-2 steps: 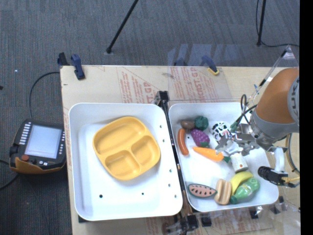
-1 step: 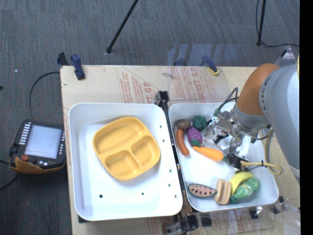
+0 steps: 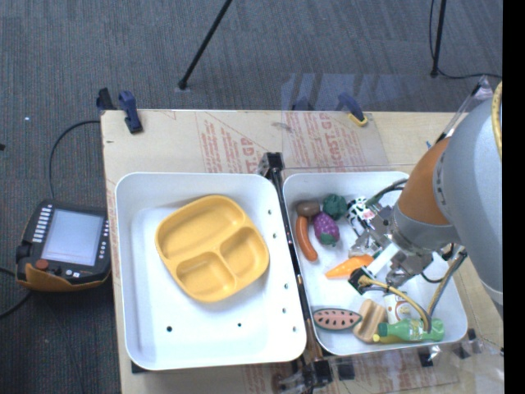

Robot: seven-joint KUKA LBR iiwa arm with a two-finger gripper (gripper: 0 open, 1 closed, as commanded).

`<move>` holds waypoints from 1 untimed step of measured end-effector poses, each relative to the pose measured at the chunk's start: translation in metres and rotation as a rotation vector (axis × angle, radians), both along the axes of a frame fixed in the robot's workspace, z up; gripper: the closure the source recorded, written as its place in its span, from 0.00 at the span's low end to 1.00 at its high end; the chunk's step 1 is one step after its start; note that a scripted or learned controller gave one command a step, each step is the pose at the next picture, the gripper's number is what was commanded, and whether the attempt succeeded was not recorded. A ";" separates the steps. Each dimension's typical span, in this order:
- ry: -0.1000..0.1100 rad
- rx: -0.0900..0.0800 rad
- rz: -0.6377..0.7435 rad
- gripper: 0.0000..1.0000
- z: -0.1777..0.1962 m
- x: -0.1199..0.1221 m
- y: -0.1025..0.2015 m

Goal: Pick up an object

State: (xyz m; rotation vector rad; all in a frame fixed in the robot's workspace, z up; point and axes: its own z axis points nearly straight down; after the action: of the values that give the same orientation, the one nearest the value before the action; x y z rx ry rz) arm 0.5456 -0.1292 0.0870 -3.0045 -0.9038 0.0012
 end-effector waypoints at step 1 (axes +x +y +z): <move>0.006 0.000 -0.326 0.00 -0.001 -0.012 0.038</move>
State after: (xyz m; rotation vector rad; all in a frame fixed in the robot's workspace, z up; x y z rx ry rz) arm 0.5341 -0.0909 0.0859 -3.1095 -0.4034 0.0091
